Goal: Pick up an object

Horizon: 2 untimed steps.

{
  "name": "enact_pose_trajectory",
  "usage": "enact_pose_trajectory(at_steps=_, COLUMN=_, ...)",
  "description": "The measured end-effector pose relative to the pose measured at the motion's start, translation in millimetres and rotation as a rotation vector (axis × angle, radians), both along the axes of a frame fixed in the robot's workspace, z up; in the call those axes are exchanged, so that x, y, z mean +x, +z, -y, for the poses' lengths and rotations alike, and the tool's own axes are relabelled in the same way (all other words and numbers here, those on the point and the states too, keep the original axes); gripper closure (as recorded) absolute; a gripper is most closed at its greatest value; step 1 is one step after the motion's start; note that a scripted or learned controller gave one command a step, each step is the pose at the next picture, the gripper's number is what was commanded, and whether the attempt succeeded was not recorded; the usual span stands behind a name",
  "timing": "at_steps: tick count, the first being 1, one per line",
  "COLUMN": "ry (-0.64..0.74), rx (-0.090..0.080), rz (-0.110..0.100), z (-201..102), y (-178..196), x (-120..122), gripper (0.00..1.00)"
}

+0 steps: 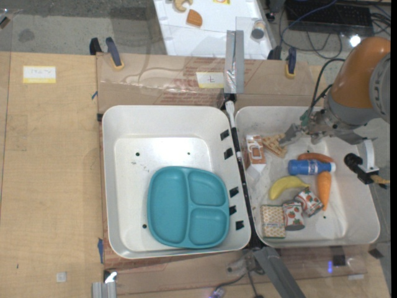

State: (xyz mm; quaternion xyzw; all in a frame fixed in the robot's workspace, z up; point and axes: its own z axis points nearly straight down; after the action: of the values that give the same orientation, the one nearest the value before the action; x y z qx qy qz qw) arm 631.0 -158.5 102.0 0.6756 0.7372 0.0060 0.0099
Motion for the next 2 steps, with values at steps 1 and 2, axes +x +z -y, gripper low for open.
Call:
enact_pose_trajectory(at_steps=1, ry=0.026, rx=0.003, rz=-0.007, z=4, y=-2, x=-66, gripper=0.00)
enact_pose_trajectory(at_steps=2, ry=0.004, rx=0.002, rz=-0.004, z=22, y=-2, x=-106, gripper=0.00)
